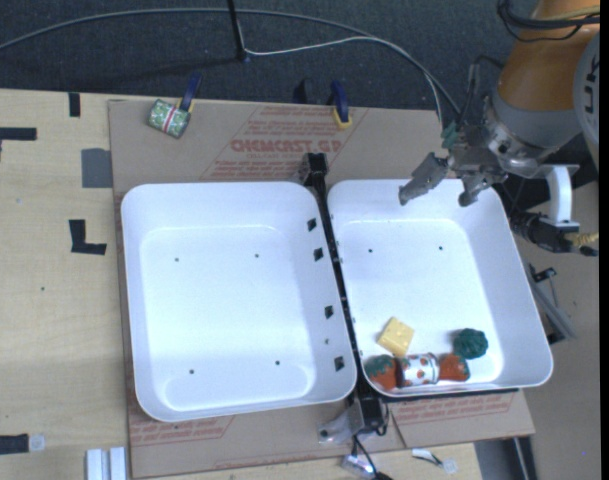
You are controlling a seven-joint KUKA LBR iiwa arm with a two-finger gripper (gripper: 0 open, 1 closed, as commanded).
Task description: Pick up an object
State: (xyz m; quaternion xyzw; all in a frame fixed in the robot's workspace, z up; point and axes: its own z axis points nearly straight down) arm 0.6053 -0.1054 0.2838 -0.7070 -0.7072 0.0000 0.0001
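My gripper (442, 190) hangs over the far edge of the right bin (424, 258), fingers spread open with nothing between them. Well apart from it, the objects lie along the bin's near side: a yellow block (396, 335), a dark green round thing (471, 343), a red and white can (418, 370) on its side, an orange-red piece (454, 369) beside it, and a green and orange piece (382, 369) at the near left corner.
The left bin (224, 298) sits beside the right one, with a black clip strip (326, 268) joining them. A small green and white box (169, 118) lies on the cardboard at the far left. Blue and yellow clamps (339, 103) hold the board's far edge.
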